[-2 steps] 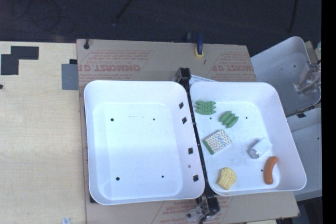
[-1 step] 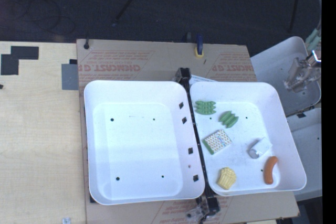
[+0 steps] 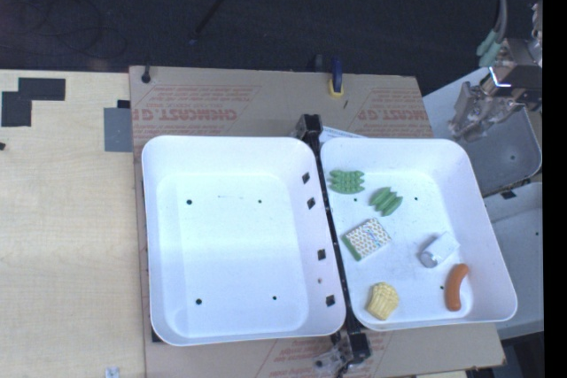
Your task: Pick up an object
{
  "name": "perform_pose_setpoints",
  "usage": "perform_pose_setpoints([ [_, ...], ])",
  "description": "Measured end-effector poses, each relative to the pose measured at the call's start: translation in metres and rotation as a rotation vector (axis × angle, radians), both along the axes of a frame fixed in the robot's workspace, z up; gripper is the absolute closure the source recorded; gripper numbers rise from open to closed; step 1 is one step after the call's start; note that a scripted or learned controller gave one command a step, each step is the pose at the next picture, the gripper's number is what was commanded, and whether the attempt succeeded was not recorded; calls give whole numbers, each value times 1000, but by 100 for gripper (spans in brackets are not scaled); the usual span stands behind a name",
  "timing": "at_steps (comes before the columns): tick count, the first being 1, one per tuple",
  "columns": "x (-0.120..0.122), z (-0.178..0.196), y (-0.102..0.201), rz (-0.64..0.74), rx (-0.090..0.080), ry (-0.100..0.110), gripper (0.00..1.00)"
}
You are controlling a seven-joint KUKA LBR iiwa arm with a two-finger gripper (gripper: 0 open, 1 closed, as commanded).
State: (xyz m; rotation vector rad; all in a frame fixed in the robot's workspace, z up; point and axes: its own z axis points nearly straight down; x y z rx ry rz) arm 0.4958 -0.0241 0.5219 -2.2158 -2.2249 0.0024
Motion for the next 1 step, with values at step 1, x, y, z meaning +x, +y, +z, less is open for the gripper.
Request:
perform_pose_setpoints([
  [1,25,-13,33,0,0,3,100],
])
